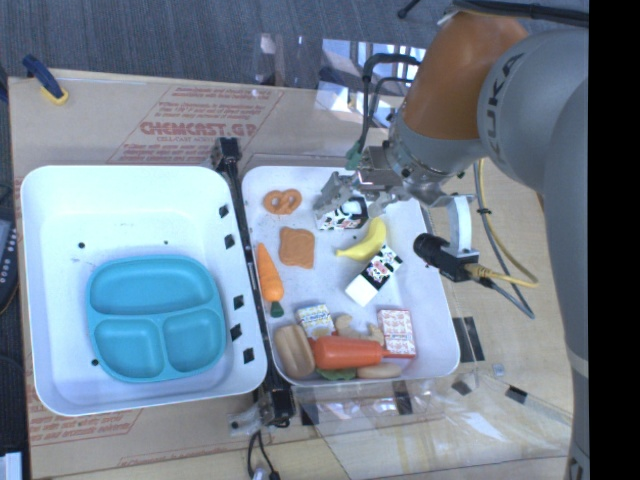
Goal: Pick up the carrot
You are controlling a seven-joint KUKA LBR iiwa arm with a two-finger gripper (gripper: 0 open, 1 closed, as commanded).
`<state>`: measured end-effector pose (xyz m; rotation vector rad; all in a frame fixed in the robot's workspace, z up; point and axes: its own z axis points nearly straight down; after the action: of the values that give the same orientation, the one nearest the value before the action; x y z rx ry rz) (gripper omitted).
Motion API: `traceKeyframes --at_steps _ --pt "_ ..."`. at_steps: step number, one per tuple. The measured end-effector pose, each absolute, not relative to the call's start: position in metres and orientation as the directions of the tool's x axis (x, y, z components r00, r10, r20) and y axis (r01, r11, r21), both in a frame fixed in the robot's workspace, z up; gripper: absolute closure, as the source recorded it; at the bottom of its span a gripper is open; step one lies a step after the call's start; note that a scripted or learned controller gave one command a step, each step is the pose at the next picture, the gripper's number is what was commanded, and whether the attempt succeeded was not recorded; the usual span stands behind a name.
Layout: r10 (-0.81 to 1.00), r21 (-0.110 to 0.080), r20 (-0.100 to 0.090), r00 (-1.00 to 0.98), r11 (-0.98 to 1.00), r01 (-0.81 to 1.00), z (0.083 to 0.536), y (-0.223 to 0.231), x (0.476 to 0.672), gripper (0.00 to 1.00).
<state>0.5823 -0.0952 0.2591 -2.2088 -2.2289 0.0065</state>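
I see the blue tray (155, 318) in the left bin (40, 268). The carrot (269, 274) lies along the right bin's (432, 298) left wall, well apart from the gripper (338, 200), whose fingers look released over the far end. I'd approach lengthwise, clear of the wall. Cardboard covers the worktop (190, 123); grey carpet lies beyond.

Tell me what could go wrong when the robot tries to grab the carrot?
The carrot lies right against the bin's left wall, so a finger might bump the wall instead of sliding beside it. The gripper hangs over the cow-patterned toy and banana, far from the carrot, so it could grab those instead. The orange sausage-like toy might also be mistaken for it.
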Motion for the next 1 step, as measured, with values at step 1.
traceKeyframes --at_steps 1 --pt "0.999 0.001 -0.003 -0.044 0.044 0.999 0.1096 -0.0957 0.5267 0.0"
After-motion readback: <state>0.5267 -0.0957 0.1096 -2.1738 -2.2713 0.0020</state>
